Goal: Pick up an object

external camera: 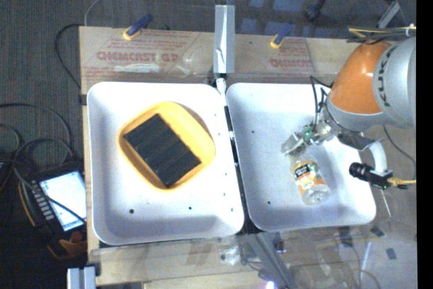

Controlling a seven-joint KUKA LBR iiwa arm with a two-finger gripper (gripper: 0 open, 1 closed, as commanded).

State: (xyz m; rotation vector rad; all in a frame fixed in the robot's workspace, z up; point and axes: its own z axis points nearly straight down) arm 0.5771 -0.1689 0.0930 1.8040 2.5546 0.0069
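Reference landmark: the metal divider post (pixel 223 44) that stands at the far edge of the bench, above the seam between the two bins.

1. Left of the post lies the left bin (pixel 108 213), a shallow white tray. A yellow dish (pixel 199 128) rests on its floor, toward the side nearer the post. A black ribbed slab (pixel 162 149) lies flat inside the dish, turned at a slant to the bin walls.

2. Further left of the post, off the bench and on the floor, a handheld control pendant (pixel 57 198) with a lit screen lies among dark cables.

3. Right of the post lies the right bin (pixel 260 145), also shallow and white. A small clear bottle (pixel 310 179) with an orange and white label lies on its side on the bin floor, in the part of the bin away from the post and toward the near wall.

4. The gripper (pixel 302 139) is positioned just above the bottle's cap end, on the side nearer the post. The bottle is not visibly between the fingers. The opening of the tool cannot be determined at this resolution.

5. Furthest right of the post, the grey arm (pixel 406 84) with its orange band (pixel 357 84) reaches over the far right corner of the right bin.
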